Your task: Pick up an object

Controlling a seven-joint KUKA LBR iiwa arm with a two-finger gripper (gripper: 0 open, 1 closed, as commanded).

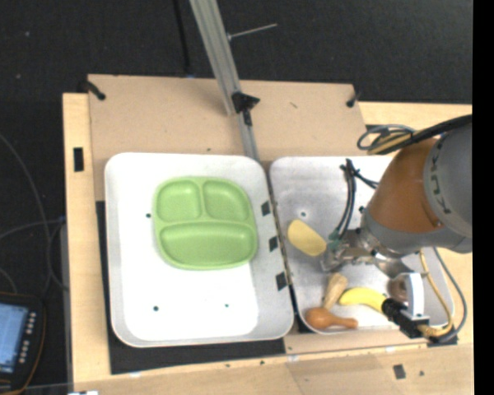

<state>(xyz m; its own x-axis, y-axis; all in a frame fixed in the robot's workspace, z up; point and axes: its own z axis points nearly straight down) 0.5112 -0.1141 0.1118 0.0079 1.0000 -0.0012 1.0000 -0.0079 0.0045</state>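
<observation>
- Gripper (pixel 339 253) low in right bin (pixel 313 179), beside yellow wedge (pixel 306 238); jaw state impossible to tell.
- Banana (pixel 362 297) near front wall.
- Green divided plate (pixel 205 223) in left bin (pixel 189 319).
- No legible writing.

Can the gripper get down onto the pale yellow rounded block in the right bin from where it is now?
Probably yes: the pale yellow rounded block lies apart from other items, just beside the gripper, nothing covering it.

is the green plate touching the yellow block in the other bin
Apart. The camera view shows the green plate in the left bin and the yellow block in the right bin, with both bin walls between them.
</observation>
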